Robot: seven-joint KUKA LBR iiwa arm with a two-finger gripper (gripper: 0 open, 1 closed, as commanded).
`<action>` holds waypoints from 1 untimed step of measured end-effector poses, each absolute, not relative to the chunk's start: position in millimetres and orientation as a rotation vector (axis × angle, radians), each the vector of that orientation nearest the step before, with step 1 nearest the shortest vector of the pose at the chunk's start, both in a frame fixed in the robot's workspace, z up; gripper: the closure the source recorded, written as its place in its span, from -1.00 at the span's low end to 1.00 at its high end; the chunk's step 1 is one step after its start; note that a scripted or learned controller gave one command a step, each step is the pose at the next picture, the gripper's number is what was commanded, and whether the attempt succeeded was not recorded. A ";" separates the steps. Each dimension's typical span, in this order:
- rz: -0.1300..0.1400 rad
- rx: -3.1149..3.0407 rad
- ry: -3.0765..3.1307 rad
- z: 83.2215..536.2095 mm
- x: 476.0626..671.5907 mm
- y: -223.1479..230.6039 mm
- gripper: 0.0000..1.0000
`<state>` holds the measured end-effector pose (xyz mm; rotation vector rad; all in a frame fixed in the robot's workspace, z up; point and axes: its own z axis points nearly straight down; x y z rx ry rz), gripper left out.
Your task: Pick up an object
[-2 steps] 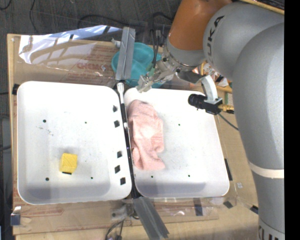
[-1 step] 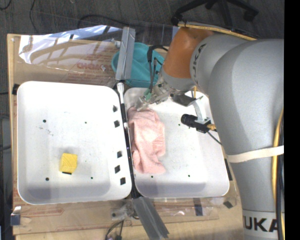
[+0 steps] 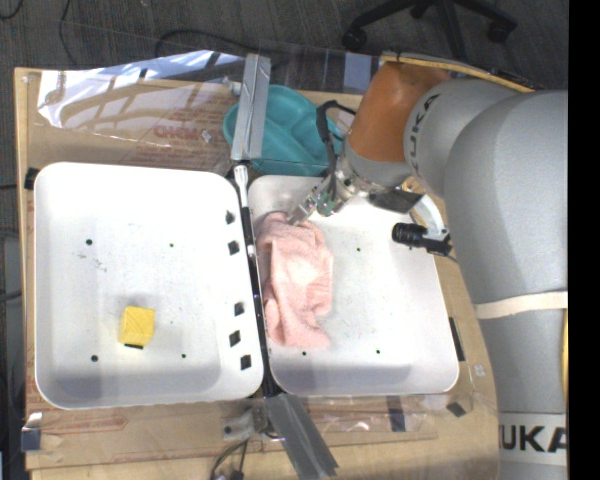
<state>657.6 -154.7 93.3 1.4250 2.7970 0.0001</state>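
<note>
The grey arm (image 3: 510, 228) bulks largest and closest to the lens, filling the right side, with white letters "UKA" readable low on its body, the start of the name cut by the link's edge. Above the wrist sits its orange band (image 3: 385, 113), and from there the claw (image 3: 315, 206) reaches down into the far left corner of the right bin (image 3: 410, 308). Its tip sits at the upper edge of a crumpled pink cloth (image 3: 298, 283); whether it is spread or pinching the fabric cannot be told from this angle. The cloth lies lengthwise along the left wall of that bin, near the divide between the two bins. A small black fitting (image 3: 420, 235) juts from the arm just right of the claw, over the bin floor. Beyond the claw, outside the bin's far rim, a teal cloth-like object (image 3: 280, 128) rests on the tabletop (image 3: 130, 133), beside a metal bar (image 3: 248, 108) that runs toward the bins' junction. Faint reddish print shows on the tabletop's cardboard surface near there, too blurred to read. A sheet of clear plastic film (image 3: 130, 78) lies on the far left corner. In the left bin (image 3: 130, 208), well apart from the claw, a small yellow block (image 3: 137, 326) sits near the front left.
</note>
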 end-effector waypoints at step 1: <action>0.000 1.034 2.963 184.0 657.5 -134.8 1.00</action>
